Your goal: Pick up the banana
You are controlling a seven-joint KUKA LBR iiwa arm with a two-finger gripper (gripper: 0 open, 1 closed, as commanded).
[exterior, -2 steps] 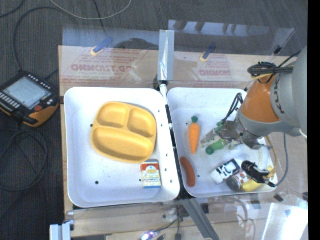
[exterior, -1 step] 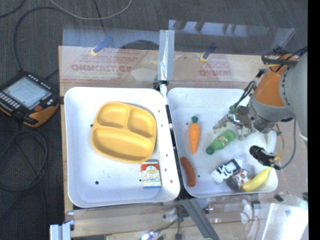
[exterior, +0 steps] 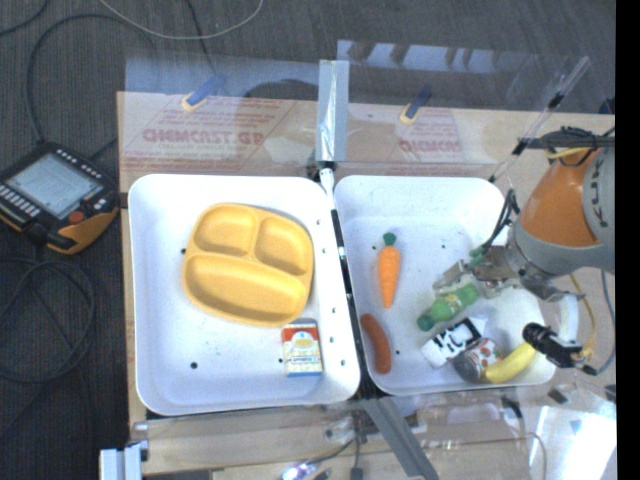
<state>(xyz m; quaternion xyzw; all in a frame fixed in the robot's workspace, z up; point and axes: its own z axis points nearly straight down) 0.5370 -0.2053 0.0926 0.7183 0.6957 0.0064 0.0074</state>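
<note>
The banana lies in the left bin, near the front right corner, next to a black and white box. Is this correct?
Not quite. The camera view shows the banana in the right bin, not the left one. The rest holds: it lies near the front right corner, next to a black and white box. The left bin holds the yellow tray.

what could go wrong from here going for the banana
1. The banana lies in the right bin's near right corner, close to the wall, so a descending tool may hit the rim.
2. It is crowded: a dark object touches its left end and a black-and-white box sits beside it, so the wrong item could be caught.
3. The tool is over the green bottle, not the banana, and may knock it while moving across.
</note>
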